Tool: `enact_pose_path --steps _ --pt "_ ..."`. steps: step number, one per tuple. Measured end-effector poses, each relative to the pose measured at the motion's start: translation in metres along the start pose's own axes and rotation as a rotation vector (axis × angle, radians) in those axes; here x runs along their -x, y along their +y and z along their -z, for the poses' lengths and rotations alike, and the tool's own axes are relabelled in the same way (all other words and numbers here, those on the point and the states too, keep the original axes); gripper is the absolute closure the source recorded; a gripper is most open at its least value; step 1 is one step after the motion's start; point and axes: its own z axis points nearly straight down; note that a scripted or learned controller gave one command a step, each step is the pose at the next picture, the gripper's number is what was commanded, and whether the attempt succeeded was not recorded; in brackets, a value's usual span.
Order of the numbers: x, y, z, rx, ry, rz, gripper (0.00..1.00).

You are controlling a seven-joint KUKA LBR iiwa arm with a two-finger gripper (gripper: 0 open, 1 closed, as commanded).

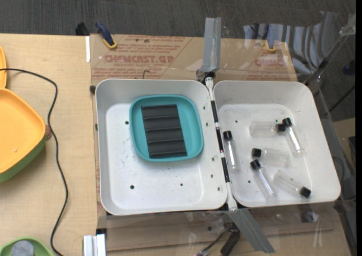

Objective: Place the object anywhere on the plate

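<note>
Teal plate (167, 128) sits in left bin (113, 153) | clear black-capped vials (261, 174) lie scattered right of plate, in right bin (317, 136) | likely light, slick, rolling, breakable; grasp mid-barrel crosswise | gripper state: cannot tell

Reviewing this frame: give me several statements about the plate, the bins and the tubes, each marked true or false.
1. The teal plate sits in the left bin. True.
2. A dark ridged block lies on the plate. True.
3. The clear tubes with black caps are scattered in the left bin. False: they lie in the right bin.
4. One tube lies along the right bin's left edge, next to the divide between the bins. True.
5. The plate is yellow. False: it is teal; yellow dishes sit on the wooden bench at the left.
6. A tube already rests on the plate. False: the plate carries just the dark block.
</note>
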Motion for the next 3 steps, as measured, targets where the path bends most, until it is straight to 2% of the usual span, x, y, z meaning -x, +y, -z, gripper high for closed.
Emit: enact_pose_path --steps 2,3 --pt "-0.0083 0.0109 0.0001 0.0 0.0 -0.184 0.0" --pt "-0.0025 0.0081 -0.0004 -0.002 0.0 -0.313 0.0"
